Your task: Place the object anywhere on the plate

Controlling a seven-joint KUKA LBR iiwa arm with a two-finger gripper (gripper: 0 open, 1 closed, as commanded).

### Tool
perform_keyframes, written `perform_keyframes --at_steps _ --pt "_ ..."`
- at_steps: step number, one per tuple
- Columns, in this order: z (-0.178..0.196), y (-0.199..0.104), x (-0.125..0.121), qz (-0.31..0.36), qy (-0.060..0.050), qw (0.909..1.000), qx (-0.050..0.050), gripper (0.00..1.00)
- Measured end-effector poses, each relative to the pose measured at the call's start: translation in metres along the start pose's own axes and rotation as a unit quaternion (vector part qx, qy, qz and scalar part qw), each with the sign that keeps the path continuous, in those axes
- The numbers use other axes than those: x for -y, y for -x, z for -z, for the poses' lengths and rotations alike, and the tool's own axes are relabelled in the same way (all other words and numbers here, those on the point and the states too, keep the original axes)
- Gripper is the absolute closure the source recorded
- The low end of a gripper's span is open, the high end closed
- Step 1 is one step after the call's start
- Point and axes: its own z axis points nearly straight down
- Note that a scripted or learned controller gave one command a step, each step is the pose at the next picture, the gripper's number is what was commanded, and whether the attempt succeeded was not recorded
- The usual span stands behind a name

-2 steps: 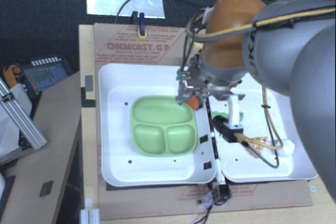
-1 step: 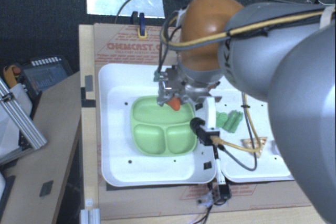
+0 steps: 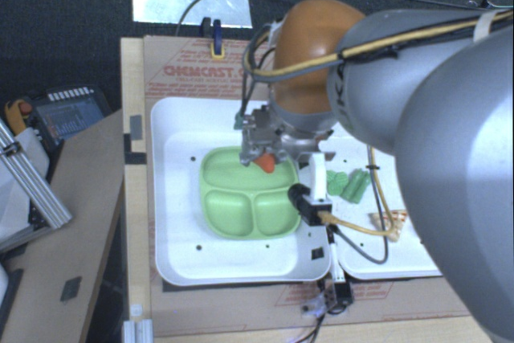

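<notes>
A light green divided plate [image 3: 245, 197] lies in the left white bin [image 3: 173, 173]. My gripper [image 3: 259, 157] hangs over the plate's upper right compartment, pointing down from the orange wrist band. A small orange-red object [image 3: 266, 165] shows right at the fingertips, just above the plate's far right rim. It looks to be held between the fingers, though the gripper body hides most of it.
A green ridged object [image 3: 351, 185] lies in the right bin [image 3: 377, 261], next to a thin tan looped item [image 3: 391, 218]. Yellow and black cables trail from the wrist across the divide between the bins. The grey arm covers the right side.
</notes>
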Motion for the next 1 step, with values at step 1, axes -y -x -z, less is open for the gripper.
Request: perform_keyframes --at_steps 1 --pt "0.001 0.0 -0.0002 0.0 0.001 1.0 0.0 0.0"
